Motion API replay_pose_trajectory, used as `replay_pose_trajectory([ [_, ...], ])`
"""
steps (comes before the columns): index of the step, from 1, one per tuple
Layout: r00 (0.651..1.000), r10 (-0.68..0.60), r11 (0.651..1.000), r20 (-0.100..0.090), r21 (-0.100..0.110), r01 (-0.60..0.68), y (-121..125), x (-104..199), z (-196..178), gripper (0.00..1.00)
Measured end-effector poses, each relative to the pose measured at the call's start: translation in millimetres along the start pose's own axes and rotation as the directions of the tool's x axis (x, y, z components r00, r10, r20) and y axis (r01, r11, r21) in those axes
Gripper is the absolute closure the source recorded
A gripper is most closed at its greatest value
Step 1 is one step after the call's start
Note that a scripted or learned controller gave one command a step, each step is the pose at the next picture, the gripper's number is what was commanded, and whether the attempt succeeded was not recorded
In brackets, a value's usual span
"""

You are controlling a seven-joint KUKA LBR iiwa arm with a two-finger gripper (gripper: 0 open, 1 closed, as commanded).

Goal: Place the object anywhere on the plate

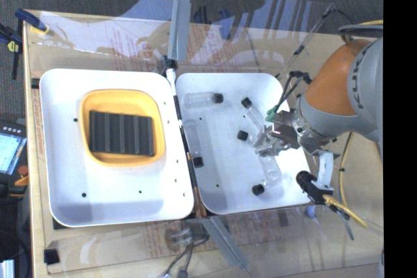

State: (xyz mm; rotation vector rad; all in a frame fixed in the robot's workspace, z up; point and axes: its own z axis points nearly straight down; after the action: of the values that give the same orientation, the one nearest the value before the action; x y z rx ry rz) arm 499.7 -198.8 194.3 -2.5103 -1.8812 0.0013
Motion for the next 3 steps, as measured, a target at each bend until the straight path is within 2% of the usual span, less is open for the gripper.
replay_pose_trajectory([
  [1, 0.994, -0.112, 0.994, 0.002, 0.000, 0.112, 52, 50, -47, 1.00],
  [2, 0.939, -0.343, 0.939, 0.001, 0.002, 0.343, 60, 102, -35, 1.00],
  [3, 0.893, -0.451, 0.893, 0.003, -0.002, 0.451, 75, 157, -23, 1.00],
])
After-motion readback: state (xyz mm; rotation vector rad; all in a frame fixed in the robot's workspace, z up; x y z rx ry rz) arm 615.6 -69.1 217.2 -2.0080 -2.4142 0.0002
